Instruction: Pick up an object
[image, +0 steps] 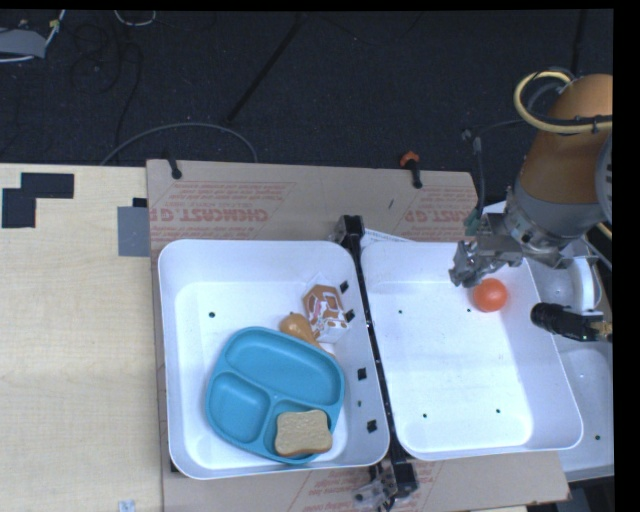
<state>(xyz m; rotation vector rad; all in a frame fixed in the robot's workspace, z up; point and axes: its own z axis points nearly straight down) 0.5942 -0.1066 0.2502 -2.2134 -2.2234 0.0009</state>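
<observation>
Fingers of the gripper (468, 268) are pointing down over the upper right part of the right bin (540, 425), but they are reading as a dark cluster from this angle, so whether they are spread or pressed together cannot be told. Nothing is showing between them. An orange ball (490, 296) is lying on the bin floor just beside and slightly below the gripper; contact cannot be confirmed. It is judged the nearest candidate for the pick, being the one loose item on that side.

Remaining objects are sitting in the left bin (185, 300): a blue divided plate (270, 385) is carrying a slice of toast (303, 432) in its lower corner, and a crumpled wrapper (325, 305) and a small yellowish item (296, 326) are resting against the plate's upper edge. Both bins are standing on cardboard on the counter (70, 350).

Judgement: the grasp is not yet made; the gripper is appearing offset from the ball, so realignment is likely needed.
</observation>
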